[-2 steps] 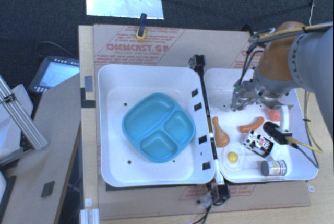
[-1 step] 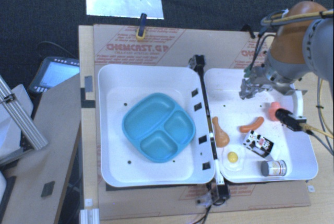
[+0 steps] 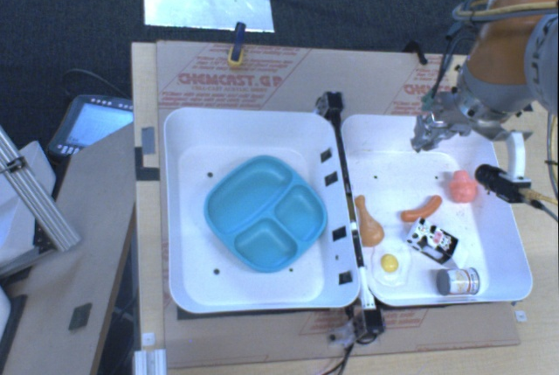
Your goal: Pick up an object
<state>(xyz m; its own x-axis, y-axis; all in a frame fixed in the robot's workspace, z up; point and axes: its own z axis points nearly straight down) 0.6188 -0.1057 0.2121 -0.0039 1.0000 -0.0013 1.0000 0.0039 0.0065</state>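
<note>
The right bin [image 3: 384,156] holds several small objects: a pink strawberry-like toy [image 3: 463,186], an orange sausage [image 3: 422,209], an orange drumstick shape [image 3: 369,222], a fried egg [image 3: 390,264], a black-and-white patterned block [image 3: 431,240] and a grey can lying on its side [image 3: 458,281]. My gripper [image 3: 425,137] hangs over the back of that bin, above its far edge, apart from all of the objects. Nothing shows between its fingers.
The left bin [image 3: 188,146] carries a blue divided plate [image 3: 265,212]. A black divider [image 3: 341,190] runs between the bins. The arm's orange band [image 3: 522,2] and grey body fill the upper right. A yellow-handled tool [image 3: 237,45] lies behind the bins.
</note>
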